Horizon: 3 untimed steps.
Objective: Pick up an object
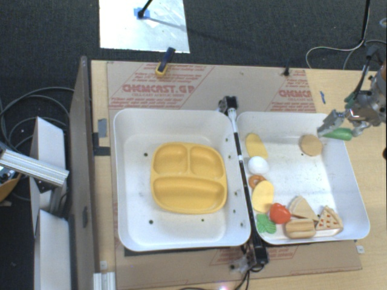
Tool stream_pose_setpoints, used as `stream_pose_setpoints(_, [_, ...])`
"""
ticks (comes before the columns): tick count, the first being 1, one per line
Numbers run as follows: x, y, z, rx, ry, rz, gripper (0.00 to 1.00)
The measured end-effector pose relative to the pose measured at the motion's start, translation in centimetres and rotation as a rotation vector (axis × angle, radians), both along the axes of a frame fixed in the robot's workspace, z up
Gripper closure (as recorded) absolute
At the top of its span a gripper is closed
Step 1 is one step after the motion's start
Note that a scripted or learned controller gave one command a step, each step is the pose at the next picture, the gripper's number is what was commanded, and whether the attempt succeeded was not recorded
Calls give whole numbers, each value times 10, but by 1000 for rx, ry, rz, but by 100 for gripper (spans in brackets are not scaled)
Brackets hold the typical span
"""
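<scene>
**Gripper at the far right corner of the right bin, with something green at its tip**

The gripper [338, 128] is above the far right corner of the right bin [338, 180]. A small green object [340, 134] sits at its fingertips and seems to be pinched between them, though the fingers are too small to judge how wide they are. Just beside it lies a round tan cookie [311, 145].

The other toy foods lie along the divider and in the near corner: a white egg [258, 165], a red tomato [279, 213], a pizza slice [328, 220]. The yellow tray [188, 177] is in the left bin [136, 162].

To do this well, I think the arm should rise straight and slowly, so the green piece does not slip or touch the rim.
</scene>
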State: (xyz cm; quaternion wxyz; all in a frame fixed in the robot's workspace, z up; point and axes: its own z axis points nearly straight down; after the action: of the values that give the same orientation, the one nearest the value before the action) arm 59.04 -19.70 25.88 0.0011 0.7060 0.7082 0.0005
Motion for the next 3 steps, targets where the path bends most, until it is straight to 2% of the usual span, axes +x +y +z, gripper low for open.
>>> stream_pose_setpoints(1, [43, -9, -81, -1, 1, 4, 0])
stream_pose_setpoints(2, [62, -8, -163, 1, 3, 4, 0])
stream_pose_setpoints(3, [29, -10, -78, -1, -4, -3, 0])
